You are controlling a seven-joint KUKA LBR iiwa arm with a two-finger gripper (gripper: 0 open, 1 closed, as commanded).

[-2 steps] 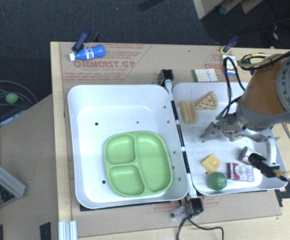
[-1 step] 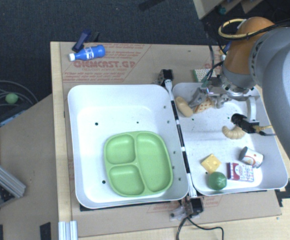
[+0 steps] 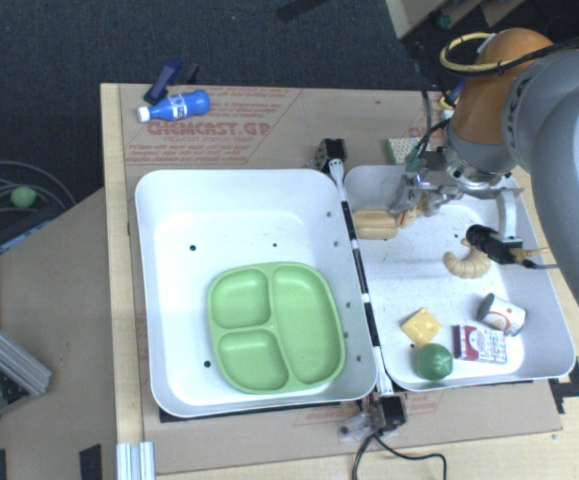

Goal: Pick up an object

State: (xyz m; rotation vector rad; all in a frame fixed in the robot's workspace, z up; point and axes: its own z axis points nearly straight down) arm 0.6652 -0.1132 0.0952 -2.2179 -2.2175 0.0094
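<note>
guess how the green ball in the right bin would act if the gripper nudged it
The green ball looks round and smooth, so a nudge would probably roll it. It sits near the right bin's front wall beside the yellow cheese wedge, which may stop it. Its curved sides could slip from the fingers.

We recorded a bulky grey arm (image 3: 565, 138), an orange wrist band (image 3: 491, 88), yellow cable (image 3: 461, 50), metallic pincer (image 3: 414, 200).

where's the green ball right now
The round green ball lies in the right white bin, near its front edge, just below the yellow cheese-like wedge and left of the small red and white packet.
</note>
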